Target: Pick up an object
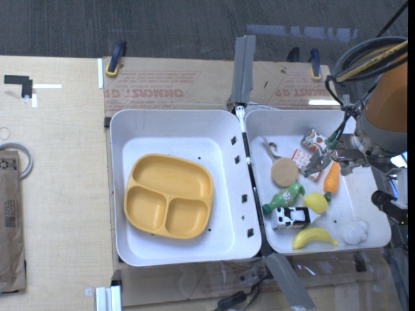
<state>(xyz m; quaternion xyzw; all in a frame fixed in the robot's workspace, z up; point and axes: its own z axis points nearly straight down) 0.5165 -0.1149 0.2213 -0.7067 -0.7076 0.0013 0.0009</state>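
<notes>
The right bin (363, 118) holds several small things: a tan round disc (284, 172), a green bottle (285, 197), a lemon (316, 203), a black-and-white toy cow (290, 218), a banana (314, 238), an orange carrot (331, 177), a red-and-white packet (310, 148), a metal hook (270, 149) and a white ball (355, 232). My gripper (319, 165) hangs low over the bin's middle, right beside the packet and the carrot. Whether anything sits between its fingers cannot be made out.
The left bin (123, 193) carries a yellow divided plate (170, 195). A grey divider post (242, 70) stands behind the two bins. Cables loop above the arm at the upper right. A brown paper bag (10, 219) lies on the bench at far left.
</notes>
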